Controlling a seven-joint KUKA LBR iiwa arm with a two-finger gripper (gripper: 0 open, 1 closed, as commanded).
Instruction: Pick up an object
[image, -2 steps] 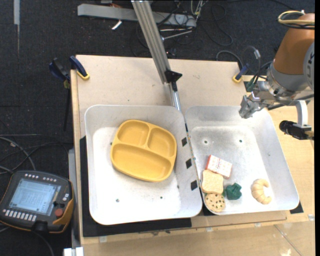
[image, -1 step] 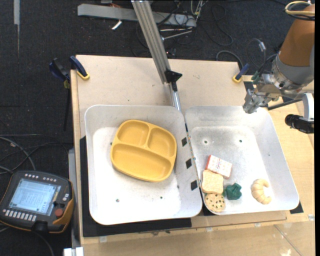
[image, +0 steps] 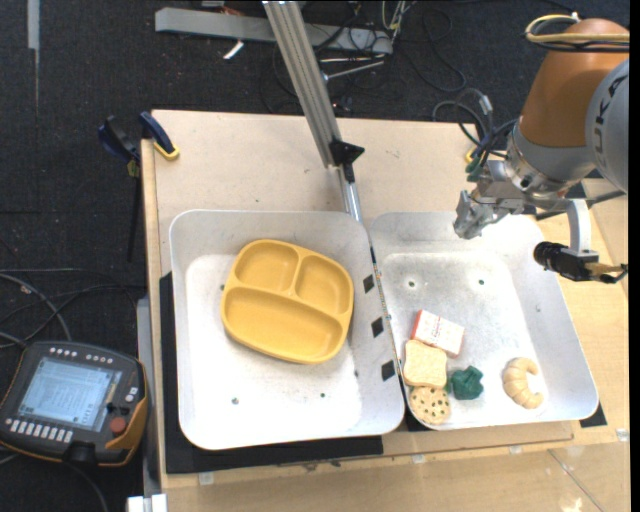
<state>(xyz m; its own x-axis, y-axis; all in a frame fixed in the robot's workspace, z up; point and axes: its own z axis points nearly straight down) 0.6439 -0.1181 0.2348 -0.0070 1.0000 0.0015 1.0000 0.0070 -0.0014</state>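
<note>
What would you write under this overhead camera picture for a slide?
Robot gripper hovers at the far edge of the right bin of toy food; a yellow divided plate sits in the left bin.

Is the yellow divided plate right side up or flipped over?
Right side up. The yellow divided plate lies flat in the left bin, its three compartments facing the camera, nothing in them.

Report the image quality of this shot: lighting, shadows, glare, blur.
Camera view: even, soft overhead light; the yellow divided plate casts only a faint shadow in the left bin. The right bin floor shows mild whitish sheen, no harsh glare. Toast slice, croissant and gripper look slightly soft; the dark floor is underexposed.
</note>
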